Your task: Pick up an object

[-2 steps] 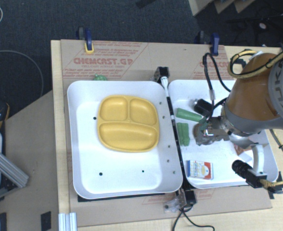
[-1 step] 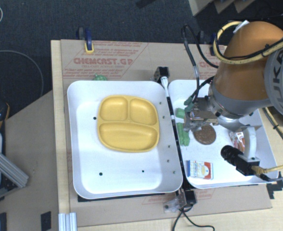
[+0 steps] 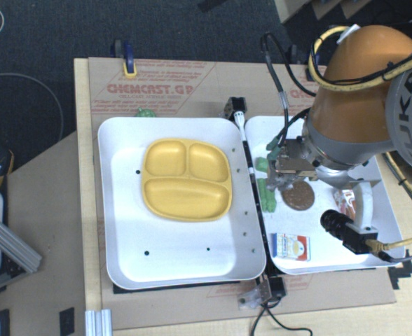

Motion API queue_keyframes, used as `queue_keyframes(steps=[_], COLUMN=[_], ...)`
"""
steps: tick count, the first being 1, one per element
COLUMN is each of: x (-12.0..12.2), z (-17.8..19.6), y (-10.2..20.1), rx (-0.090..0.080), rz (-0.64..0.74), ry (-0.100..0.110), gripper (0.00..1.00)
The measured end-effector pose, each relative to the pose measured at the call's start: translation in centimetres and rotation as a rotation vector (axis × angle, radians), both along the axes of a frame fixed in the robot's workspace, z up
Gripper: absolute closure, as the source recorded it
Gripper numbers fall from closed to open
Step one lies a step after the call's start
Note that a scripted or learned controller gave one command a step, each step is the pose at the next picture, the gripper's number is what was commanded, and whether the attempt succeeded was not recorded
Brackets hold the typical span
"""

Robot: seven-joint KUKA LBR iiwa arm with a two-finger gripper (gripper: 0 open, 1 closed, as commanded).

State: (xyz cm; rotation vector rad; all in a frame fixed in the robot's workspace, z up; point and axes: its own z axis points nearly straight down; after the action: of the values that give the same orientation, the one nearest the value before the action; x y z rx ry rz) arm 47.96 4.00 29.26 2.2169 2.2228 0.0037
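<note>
— How far with the pick?

— Not finished, by the look. Gripper [image 3: 282, 173] low in the right bin [image 3: 328, 256], centre right of the frame, just beside a green piece [image 3: 268, 191] and a brown disc [image 3: 298, 196].

— Holding something already?

— Cannot tell. No clear view of the opening of the claw, hidden under the wrist from this angle. Nothing seen clamped, nothing seen lifted.

— Which object, then?

— Probably the green piece, along the left wall of that bin, or the disc just to the right of it. Both seemingly flat on the bin floor.

— Anything else around?

— A small printed card [image 3: 291, 246] lower in the same bin, a red-and-white wrapper [image 3: 346, 201] further right. In the left bin [image 3: 122, 208], a yellow divided plate [image 3: 187, 179], well apart from the arm.

— Left to do?

— Most likely nearly all: closing on one thing, then lifting clear of the bin. Some risk of slipping with such thin, flat pieces so near the wall.
</note>
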Motion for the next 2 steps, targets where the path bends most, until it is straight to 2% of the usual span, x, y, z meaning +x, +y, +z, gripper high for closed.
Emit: queue_keyframes(steps=[1, 2], x=[0.05, -0.02], z=[6.67, 6.29], y=[4.46, 4.18], rx=[0.003, 0.000], rz=[0.004, -0.002], ry=[-0.005, 0.003], gripper=[1.00, 0.00])
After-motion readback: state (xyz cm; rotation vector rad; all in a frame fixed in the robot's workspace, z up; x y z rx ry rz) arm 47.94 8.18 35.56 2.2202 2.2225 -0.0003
